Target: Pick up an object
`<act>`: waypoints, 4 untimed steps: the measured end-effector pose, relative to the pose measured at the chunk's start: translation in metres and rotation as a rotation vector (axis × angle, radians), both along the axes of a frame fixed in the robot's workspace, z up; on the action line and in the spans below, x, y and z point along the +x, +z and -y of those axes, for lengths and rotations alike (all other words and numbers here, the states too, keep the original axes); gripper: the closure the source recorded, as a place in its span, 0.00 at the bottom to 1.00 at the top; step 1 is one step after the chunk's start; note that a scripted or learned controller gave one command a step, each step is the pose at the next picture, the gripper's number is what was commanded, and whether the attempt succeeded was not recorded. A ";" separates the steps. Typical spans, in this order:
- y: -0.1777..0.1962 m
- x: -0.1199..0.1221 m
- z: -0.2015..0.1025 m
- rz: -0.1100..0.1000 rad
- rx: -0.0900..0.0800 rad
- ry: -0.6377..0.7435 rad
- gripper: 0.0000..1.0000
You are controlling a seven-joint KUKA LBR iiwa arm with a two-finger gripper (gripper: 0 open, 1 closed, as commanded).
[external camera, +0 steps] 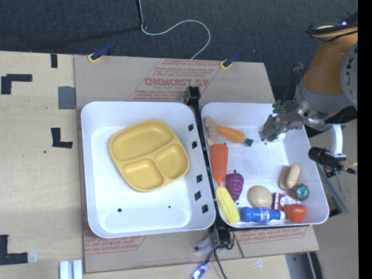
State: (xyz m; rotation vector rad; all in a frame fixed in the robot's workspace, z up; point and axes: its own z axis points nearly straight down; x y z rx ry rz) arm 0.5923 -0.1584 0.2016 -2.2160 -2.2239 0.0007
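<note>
— Now, the right bin (264,156): what does it carry, and where?

— Along its left edge lie a large orange carrot (218,162), a yellow corn cob (227,204) below it and a pale piece (210,131) near the top left corner. A small carrot with a green tip (232,135) lies just beside that piece. A purple fruit (234,185) sits next to the corn. Toward the bottom edge lie a tan round item (260,196), a blue bottle (261,215) and a red item (296,213) in the bottom right corner. By the right edge stand a beige oblong item (290,176) and a small dark green ball (301,192).

— And the gripper?

— The gripper (271,131) hangs over the upper right part of that bin, near its top edge, apart from the small carrot. Nothing shows between its fingers. Whether they are spread or pressed together I cannot tell; the dark tip is too indistinct.

— The arm?

— The arm (328,68), grey with an orange section, enters past the bin's right edge.

— The left bin?

— The left bin (99,202) holds a yellow divided plate (149,154), lying toward its upper middle. Both bins rest on a cardboard sheet (168,80), touching along their shared edge.
</note>
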 end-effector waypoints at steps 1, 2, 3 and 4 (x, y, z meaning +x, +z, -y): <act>0.009 -0.111 -0.048 -0.005 0.001 -0.003 1.00; 0.086 -0.107 -0.133 0.007 0.002 0.008 1.00; 0.175 -0.104 -0.201 0.010 0.002 0.005 1.00; 0.225 -0.109 -0.250 0.006 0.001 0.005 1.00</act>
